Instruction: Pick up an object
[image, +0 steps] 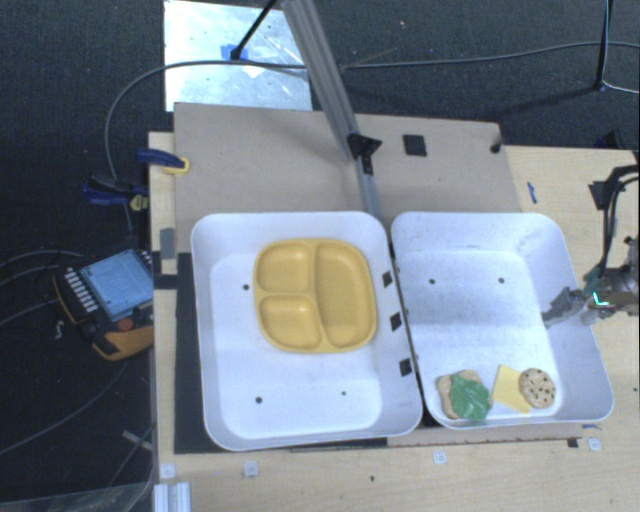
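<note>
One gripper (560, 308) reached in at the right edge of the right bin (470, 235), low over the bin's sloped right wall. Its tip was small and grey against the white plastic, and whether its jaws stood open or closed could not be told; nothing showed between them, so it seemed to carry nothing.

Three small things lay in a row along the front of that bin, all of them forward and to the left of the gripper as the camera saw it. Nearest was the round cookie (537, 388), speckled brown, close to the front right corner. Touching it on its left was the yellow cheese wedge (510, 389), set like a diamond with one point toward the back of the bin. Just beside that, further left, sat the green leafy piece (468, 396), with a paler scrap under its left side.

The judgement was that the cookie made the shortest reach: the gripper would need to travel toward the front wall and only slightly left, then drop. The risk lay in how tightly the cookie pressed against the cheese and how near both sat to the rising wall, leaving little room for a finger on either side.

The left bin (230, 400) held a yellow divided plate (316, 295), well apart from the gripper
</note>
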